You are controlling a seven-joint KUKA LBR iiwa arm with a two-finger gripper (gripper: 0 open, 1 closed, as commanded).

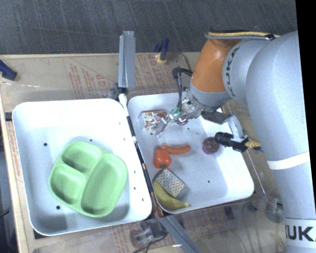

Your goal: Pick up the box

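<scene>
A small box (169, 183) with a checkered brown and white pattern lies near the front of the right bin (236, 185), resting against a banana (169, 199). A flat white and red packet (152, 117) sits in that bin's far left corner. My gripper (168, 120) hangs low over the far part of the right bin, right beside the packet and well behind the patterned box. The grey arm with its orange band (213, 62) reaches in from the right.
In the right bin lie an orange carrot (177, 148), a red-orange pepper (161, 158) and a dark purple plum (210, 145). The left bin (30, 124) holds a green divided plate (88, 178). A narrow rim separates the two bins.
</scene>
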